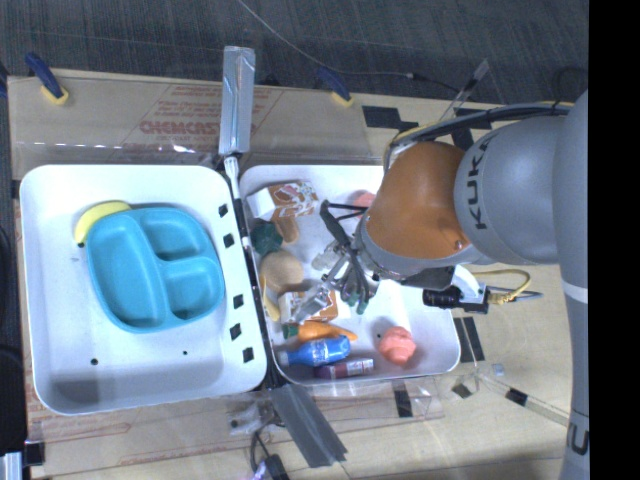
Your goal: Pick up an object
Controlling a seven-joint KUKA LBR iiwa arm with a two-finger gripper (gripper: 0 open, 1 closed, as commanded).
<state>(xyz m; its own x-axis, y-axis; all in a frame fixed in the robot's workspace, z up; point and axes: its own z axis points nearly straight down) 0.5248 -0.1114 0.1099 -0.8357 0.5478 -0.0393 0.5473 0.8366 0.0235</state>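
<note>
Tool sits low in the right bin, above cluttered items beside a tan ball; its finger spacing cannot be determined. Blue divided tray occupies the left bin.

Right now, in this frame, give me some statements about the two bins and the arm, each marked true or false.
1. The blue divided tray lies in the left bin. True.
2. The hand hangs above the left bin. False: it is over the right bin, among the clutter.
3. A pink object lies in the right bin. True.
4. The yellow object lies in the right bin. False: it sits at the blue tray's upper left edge.
</note>
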